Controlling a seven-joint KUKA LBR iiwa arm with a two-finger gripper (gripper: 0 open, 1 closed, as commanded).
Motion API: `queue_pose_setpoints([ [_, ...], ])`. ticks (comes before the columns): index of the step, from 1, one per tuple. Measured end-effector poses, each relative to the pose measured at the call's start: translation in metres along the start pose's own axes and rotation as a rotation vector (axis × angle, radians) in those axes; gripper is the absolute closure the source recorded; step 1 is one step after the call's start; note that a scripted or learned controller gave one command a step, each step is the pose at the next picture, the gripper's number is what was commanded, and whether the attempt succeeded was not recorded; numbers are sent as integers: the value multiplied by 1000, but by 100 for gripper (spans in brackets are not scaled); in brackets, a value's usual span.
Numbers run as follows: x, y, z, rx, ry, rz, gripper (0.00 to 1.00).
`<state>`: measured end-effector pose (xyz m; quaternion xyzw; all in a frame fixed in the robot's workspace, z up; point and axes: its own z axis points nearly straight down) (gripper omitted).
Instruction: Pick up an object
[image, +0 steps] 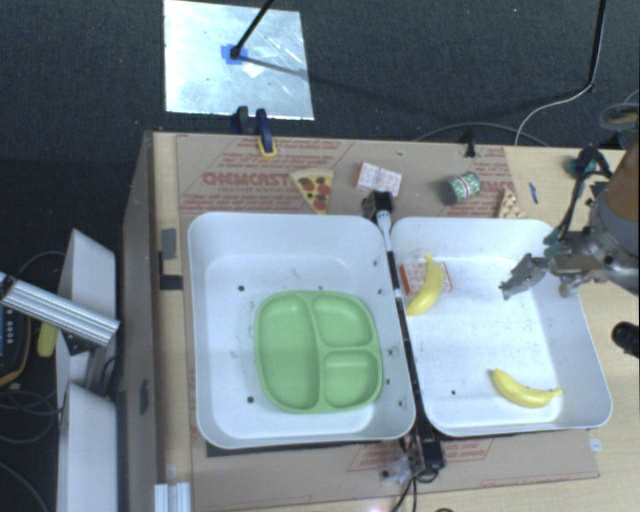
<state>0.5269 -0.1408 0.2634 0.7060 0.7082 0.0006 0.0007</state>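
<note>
Two yellow bananas lie in the right bin (470, 425). One banana (427, 286) rests against the bin's left wall, partly on a small red-and-white packet (412, 273). The other banana (524, 389) lies near the front right corner. My gripper (545, 284) hangs over the right bin's far right side, above and to the right of both bananas. Its two fingers (517, 276) stand apart, open, with nothing between them. A green divided plate (320, 351) sits in the left bin (225, 260).
On the cardboard behind the bins lie a toy pizza slice (314, 189), a small printed card (379, 178), a green can (463, 186) and another pizza slice (508, 203). A black divider (398, 310) runs between the bins. Cables trail at the right.
</note>
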Motion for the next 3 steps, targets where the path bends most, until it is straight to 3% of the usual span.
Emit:
queue_pose_setpoints([
  [1,23,48,86,3,1,-1,0],
  [2,53,105,174,-8,0,-1,0],
  [3,51,107,161,-17,-4,-2,100],
])
